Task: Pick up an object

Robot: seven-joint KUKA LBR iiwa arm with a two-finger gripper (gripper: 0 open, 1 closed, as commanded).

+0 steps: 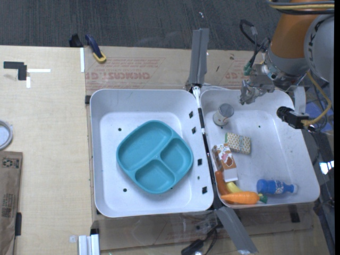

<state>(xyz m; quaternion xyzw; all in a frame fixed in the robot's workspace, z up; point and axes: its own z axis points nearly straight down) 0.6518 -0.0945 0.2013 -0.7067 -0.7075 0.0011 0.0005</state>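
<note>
My gripper (248,95) hangs over the back left corner of the right bin (297,147), with nothing seen in it. Just below and left of it a small grey round cup (224,113) lies on the bin floor. Further forward are a pale green packet (238,143) and a red and white box (226,158). At the front edge lie an orange carrot (241,198), a yellow piece (232,187) and a blue bottle (273,187). The left bin (106,121) holds a teal divided plate (154,156).
A grey upright post (199,57) stands behind the seam between the bins. A blue and yellow clamp (95,49) lies on the cardboard at the back left. A tape roll (2,134) and a brown bag (8,195) sit far left. Cables (297,118) hang at the right bin's edge.
</note>
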